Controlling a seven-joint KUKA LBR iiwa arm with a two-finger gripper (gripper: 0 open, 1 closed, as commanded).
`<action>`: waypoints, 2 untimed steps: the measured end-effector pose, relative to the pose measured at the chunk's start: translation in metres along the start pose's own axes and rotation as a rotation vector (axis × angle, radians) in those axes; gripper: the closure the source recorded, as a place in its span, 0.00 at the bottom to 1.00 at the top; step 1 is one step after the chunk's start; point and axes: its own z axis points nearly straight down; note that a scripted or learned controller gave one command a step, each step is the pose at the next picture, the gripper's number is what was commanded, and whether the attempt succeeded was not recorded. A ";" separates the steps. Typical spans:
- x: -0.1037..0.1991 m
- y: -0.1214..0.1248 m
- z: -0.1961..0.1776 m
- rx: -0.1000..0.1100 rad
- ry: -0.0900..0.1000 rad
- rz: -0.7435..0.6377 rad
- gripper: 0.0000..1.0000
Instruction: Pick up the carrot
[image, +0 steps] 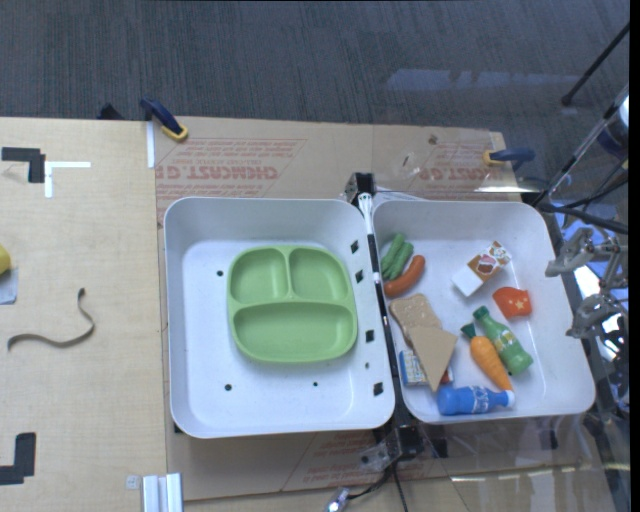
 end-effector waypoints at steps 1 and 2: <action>0.034 0.023 0.153 -0.002 0.002 -0.072 0.00; 0.029 0.058 0.172 -0.002 0.003 -0.020 0.00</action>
